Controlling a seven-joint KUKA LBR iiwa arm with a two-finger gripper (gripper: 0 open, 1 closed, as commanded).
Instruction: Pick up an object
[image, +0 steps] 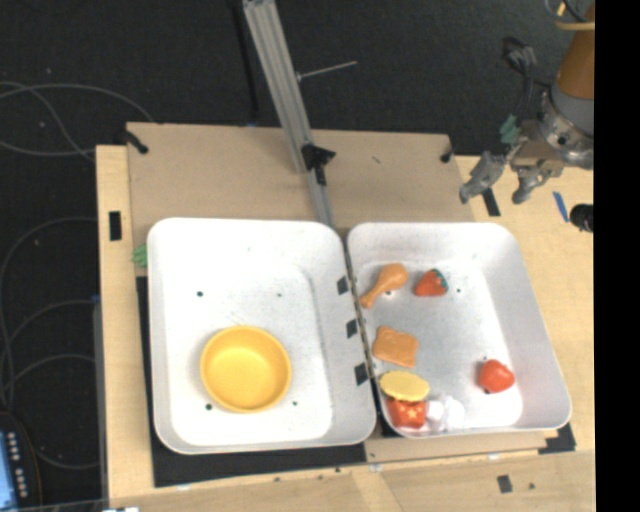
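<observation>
So the claw (507, 184) hangs spread, holding nothing; I'd drop toward seven o'clock onto the strawberry (431, 283), probably easiest.

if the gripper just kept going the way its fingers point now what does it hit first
The gripper hangs open, fingers pointing down-left. Straight on, it would probably meet the back rim of the right bin or bare bench beside it, not any food; depth is unclear.

Sitting in the left bin (180, 250): a bowl (246, 368); lying in the right bin (500, 250): toy foods (396, 348).
</observation>
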